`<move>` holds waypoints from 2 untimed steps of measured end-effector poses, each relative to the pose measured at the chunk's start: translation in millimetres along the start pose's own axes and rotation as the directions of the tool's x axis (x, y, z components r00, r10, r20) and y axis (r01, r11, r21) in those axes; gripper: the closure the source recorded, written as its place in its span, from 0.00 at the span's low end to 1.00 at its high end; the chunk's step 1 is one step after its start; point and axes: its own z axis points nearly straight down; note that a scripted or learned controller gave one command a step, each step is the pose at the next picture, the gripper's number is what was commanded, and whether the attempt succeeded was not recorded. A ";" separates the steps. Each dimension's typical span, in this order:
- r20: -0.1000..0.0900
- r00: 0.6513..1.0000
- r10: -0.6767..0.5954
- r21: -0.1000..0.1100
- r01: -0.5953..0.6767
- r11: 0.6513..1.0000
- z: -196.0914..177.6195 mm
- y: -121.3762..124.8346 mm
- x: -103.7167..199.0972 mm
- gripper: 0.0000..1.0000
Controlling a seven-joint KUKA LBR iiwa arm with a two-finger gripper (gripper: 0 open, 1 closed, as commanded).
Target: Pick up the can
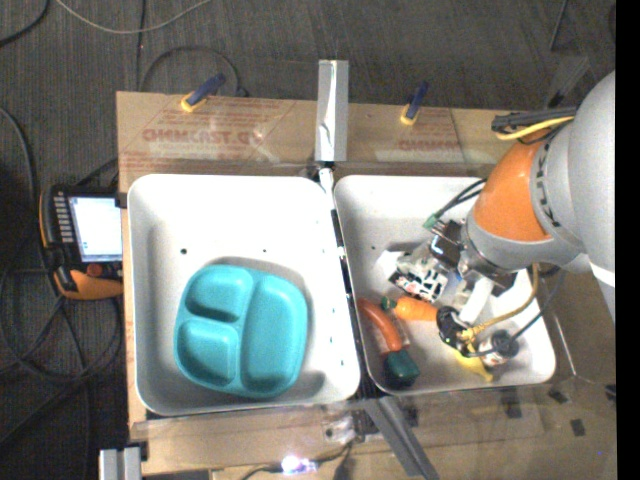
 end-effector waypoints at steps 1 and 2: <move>-0.004 1.000 0.000 -0.012 -0.001 1.000 -14.9 4.7 0.7 1.00; 0.034 0.957 0.288 0.021 -0.289 0.957 -82.9 54.3 136.9 1.00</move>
